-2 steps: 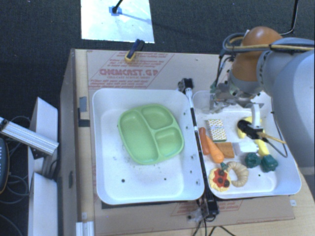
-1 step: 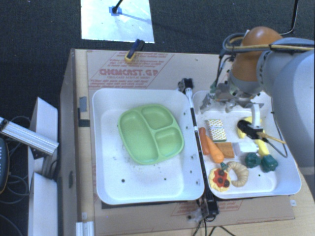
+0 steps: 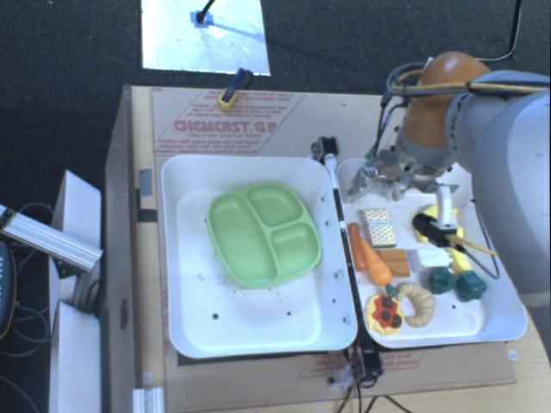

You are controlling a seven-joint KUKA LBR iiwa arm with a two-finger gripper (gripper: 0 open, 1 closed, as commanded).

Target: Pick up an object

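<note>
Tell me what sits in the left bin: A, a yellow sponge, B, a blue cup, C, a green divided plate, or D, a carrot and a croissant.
C: the green divided plate lies alone in the left bin, while the carrot and croissant lie in the right bin.

Arm point(image 3: 504, 127) comes in from right side of view, big grey link across upper right. Orange band point(image 3: 439, 93) sits above wrist, cables looping over it. Wrist pitched down and toward left. End effector point(image 3: 379, 179) hangs low at far end of arm, metal parts pointing down-left. Finger state: too small and blurred to call.
</note>
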